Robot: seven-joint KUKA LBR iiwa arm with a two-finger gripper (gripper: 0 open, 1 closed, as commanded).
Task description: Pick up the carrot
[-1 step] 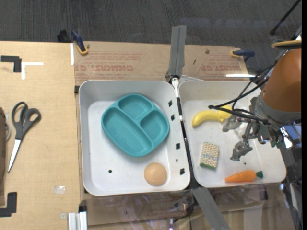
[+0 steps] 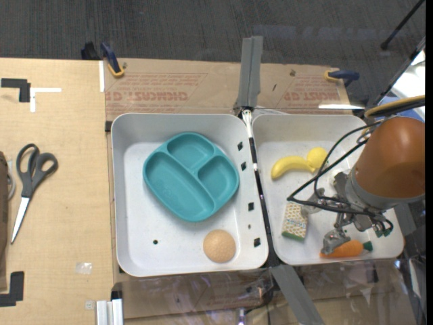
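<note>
Landmark: right bin [image 2: 270,181].
Carrot [image 2: 344,250]: lying along the right bin's near wall, green end pointing right.
Tool [image 2: 336,238]: I am hovering it right at the carrot's left end; whether it is open or closed, I cannot tell.
Sponge [image 2: 293,221]: lying left of the carrot.
Banana [image 2: 289,166]: lying toward the bin's far side.

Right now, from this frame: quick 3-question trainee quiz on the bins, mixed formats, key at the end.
1. True or false: the carrot lies in the same bin as the teal plate.
2. Which thing lies nearest the gripper? A) banana B) carrot C) round tan ball
3. Fill in: the scissors lie on the bench, to the ____ of both bins in the camera view.

Key: 1 false, it lies in the right bin; 2 B; 3 left.
</note>
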